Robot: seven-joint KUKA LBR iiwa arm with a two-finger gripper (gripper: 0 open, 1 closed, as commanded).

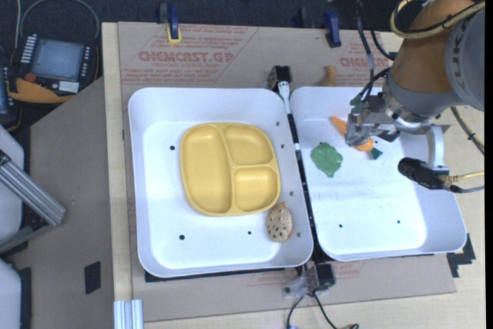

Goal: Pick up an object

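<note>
the claw [362, 136] is down low in the right bin [385, 239], right over a small orange thing [339, 122] that looks like a carrot. it sits there because that is the thing to grab. it hides most of it, so i cannot tell how wide the claw is or if it has hold of anything. a green leafy thing [327, 159] lies just beside it. in the left bin [154, 166] rest a yellow tray [229, 167] and a cookie [279, 223], well apart from the arm.
</note>
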